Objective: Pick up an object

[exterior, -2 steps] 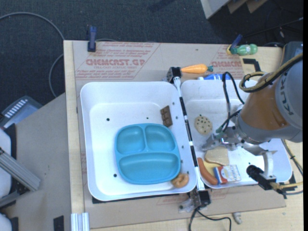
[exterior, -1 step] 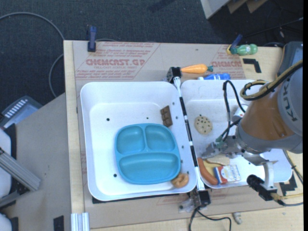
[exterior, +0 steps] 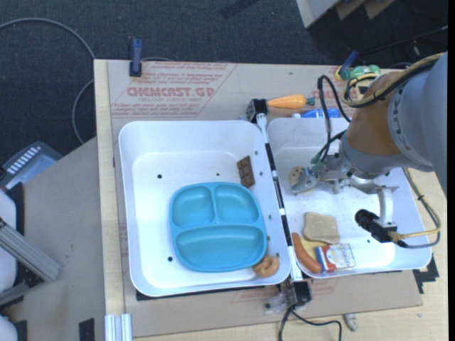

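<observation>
Camera view: end effector (exterior: 304,181) low in the right bin (exterior: 412,261), its finger state impossible to tell (metal parts blur together). Nearest candidate, a tan bread slice (exterior: 321,227), lies just nearward and slightly right of it, flat, without a marked long axis.

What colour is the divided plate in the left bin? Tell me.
Light blue. The divided plate shows plainly in the camera view, lying in the left bin.
</observation>
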Robot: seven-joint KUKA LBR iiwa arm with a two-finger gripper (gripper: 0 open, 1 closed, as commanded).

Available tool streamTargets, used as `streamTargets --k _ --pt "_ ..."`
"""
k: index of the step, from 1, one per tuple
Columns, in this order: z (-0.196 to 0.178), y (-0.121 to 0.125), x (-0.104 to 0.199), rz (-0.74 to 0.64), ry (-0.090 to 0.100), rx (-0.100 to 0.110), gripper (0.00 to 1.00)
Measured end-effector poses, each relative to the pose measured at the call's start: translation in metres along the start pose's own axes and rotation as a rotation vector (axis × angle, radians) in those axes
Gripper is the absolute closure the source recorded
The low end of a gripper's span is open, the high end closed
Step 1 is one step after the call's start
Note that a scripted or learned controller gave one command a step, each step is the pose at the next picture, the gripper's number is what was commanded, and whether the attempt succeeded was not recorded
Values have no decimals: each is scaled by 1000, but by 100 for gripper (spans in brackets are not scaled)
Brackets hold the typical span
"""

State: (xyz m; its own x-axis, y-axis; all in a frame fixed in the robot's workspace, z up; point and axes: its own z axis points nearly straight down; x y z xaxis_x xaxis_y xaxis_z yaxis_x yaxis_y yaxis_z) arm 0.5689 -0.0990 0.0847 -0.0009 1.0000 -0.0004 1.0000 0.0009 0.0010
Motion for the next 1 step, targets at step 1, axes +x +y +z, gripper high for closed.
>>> streamTargets --k 1 --pt "0 39 3 0 0 -1 0"
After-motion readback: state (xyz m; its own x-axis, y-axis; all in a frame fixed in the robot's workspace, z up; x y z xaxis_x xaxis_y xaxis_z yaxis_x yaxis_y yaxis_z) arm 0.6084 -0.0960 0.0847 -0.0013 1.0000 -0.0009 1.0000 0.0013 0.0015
